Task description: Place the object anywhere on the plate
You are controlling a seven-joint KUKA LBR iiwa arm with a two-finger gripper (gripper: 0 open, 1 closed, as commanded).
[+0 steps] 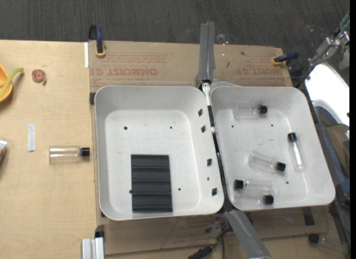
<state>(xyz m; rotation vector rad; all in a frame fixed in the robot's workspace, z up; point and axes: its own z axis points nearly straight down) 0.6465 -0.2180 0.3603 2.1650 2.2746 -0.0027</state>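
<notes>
A black ribbed rectangular plate (151, 184) lies flat in the left white bin (111, 118), near its front wall. The right white bin (311, 141) holds several clear vials with black caps. One vial (247, 112) lies near the back. Another (295, 151) rests along the right side, and a third (265, 162) is in the middle. Further vials (251, 186) sit close to the front wall, one with its cap (268, 199) at the rim.
A loose clear vial (65, 152) lies on the wooden bench left of the bins. An orange bowl (4, 83), a small red disc (38, 76) and a white strip (31, 138) sit farther left. Clamps (97, 40) hold cardboard behind the bins. White equipment (328, 88) stands at the right.
</notes>
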